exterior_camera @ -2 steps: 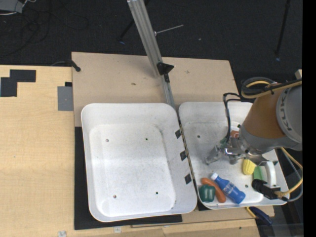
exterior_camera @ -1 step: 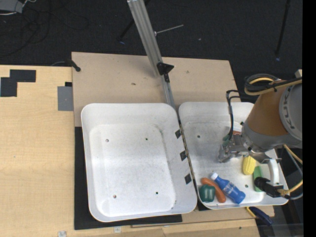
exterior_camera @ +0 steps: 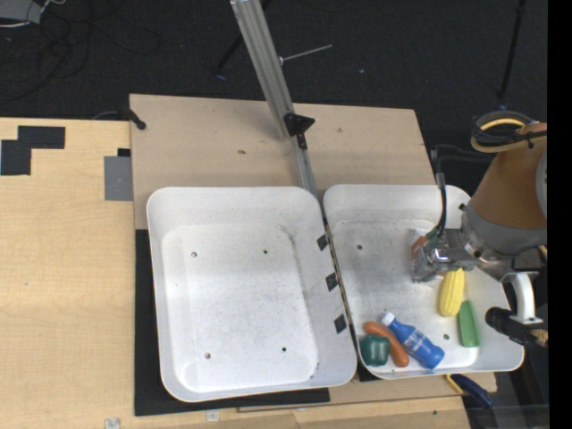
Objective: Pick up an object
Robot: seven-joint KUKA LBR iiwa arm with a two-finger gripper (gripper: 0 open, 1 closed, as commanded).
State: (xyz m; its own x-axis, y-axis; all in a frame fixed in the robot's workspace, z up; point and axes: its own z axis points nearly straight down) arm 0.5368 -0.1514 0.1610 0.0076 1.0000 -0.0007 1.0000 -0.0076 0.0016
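Observation:
Several small objects lie along the front of the right bin (exterior_camera: 384,213): a yellow corn cob (exterior_camera: 451,291), a green stick-like piece (exterior_camera: 468,323), a blue bottle with a white cap (exterior_camera: 414,340), an orange carrot-like piece (exterior_camera: 386,341) and a dark green block (exterior_camera: 374,351). My gripper (exterior_camera: 427,262) reaches in from the right and hovers over the right bin's right half, just left of the corn cob's upper end. The metal fingers look small and blurred.
The left bin (exterior_camera: 237,284) sits beside the right one, with black clips (exterior_camera: 332,281) along the shared rims. A slanted aluminium rail (exterior_camera: 268,65) rises behind the bins. The arm's orange band (exterior_camera: 509,181) and cables crowd the right edge.

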